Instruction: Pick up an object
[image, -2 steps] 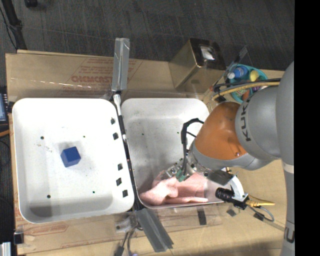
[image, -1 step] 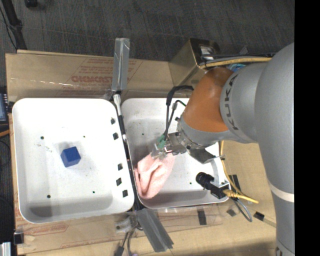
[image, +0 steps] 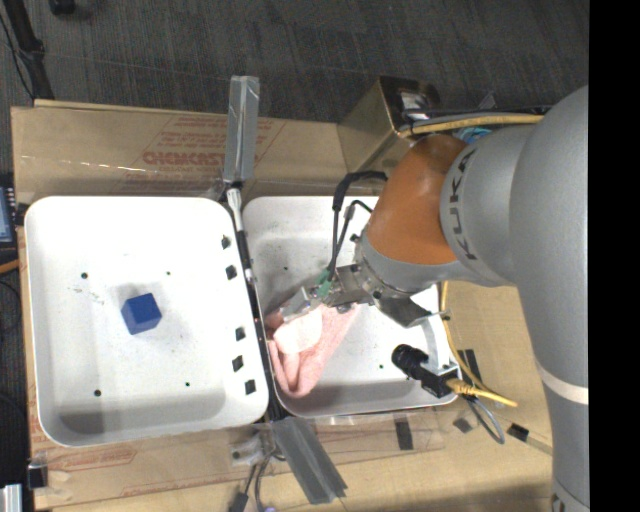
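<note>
- Pink cloth: camera view; item lies in the right bin, at the 7 o'clock corner, pressed against the wall shared with the left bin. It runs in a strip from that corner up toward 1 o'clock.
- Handling, judged: soft, limp and light; likely to sag and trail when lifted, and not fragile. A pale patch sits at its 9 o'clock edge, and whether this is part of it or a separate piece cannot be told.
- Hold point, judged: the bunched upper end, clear of the bin wall, offers the thickest fold to pinch.
- Gripper: sits at the cloth's upper end, touching or just above it. Whether it is apart, together or clamped on the cloth cannot be told, as the wrist hides it.
- Arm: grey with an orange band; enters from 3 o'clock and covers the right bin's 3 o'clock side.
- Blue cube: lies in the left bin toward 9 o'clock, well apart from the cloth; no hindrance.
- Obstruction, judged: only the shared wall, touching the cloth's lower end.
</note>
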